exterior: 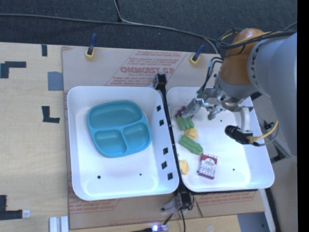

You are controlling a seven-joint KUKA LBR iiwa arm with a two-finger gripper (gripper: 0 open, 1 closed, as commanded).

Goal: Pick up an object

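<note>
Arm poised over the right bin's clutter, nothing lifted yet.

The blue divided plate lies alone in the left bin; in the right bin, green pieces sit at 9 o'clock, just beside the gripper, likely the target; I cannot tell its state.

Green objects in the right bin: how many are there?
2. One green piece lies near the bin's left wall, just below the claw. The other green piece lies lower, toward the red and white box. The claw may hide more.
</note>
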